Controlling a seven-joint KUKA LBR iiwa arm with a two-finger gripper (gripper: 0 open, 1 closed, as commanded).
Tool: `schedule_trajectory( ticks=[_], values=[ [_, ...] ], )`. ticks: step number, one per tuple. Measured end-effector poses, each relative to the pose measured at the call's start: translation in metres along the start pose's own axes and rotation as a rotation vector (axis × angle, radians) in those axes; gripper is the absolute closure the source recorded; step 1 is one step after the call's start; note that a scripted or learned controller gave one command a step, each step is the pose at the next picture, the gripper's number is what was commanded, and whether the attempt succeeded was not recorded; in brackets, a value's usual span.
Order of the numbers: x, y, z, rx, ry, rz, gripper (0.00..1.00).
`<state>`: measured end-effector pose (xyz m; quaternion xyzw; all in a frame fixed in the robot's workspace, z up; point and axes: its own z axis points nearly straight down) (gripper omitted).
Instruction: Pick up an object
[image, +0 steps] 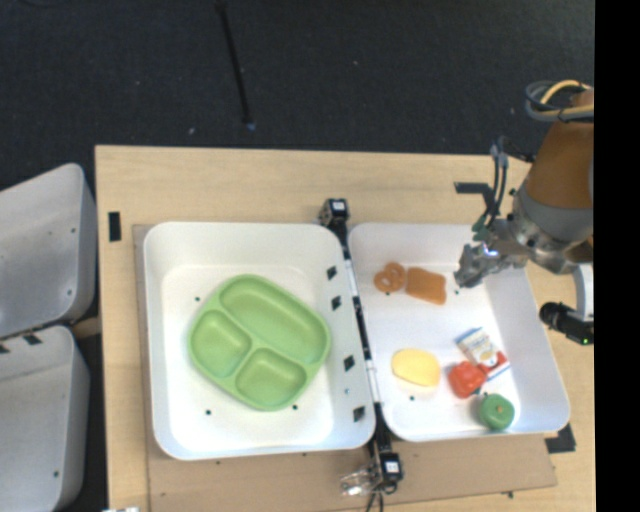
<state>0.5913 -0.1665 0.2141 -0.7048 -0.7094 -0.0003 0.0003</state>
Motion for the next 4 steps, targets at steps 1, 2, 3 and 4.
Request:
schedule_trajectory(
  ticks=[1, 2, 3, 4],
  values=[
    [0.056, 0.005, 0.005, 0.002, 0.000, 0.000, 1.00],
    [0.107, 0.018, -0.010, -0.002, 0.000, 0.000, 1.00],
    [0.159, 0.022, -0.005, 0.000, 0.000, 0.000, 1.00],
    [0.207, 0.024, -0.024, -0.002, 0.000, -0.001, 1.00]
  ],
)
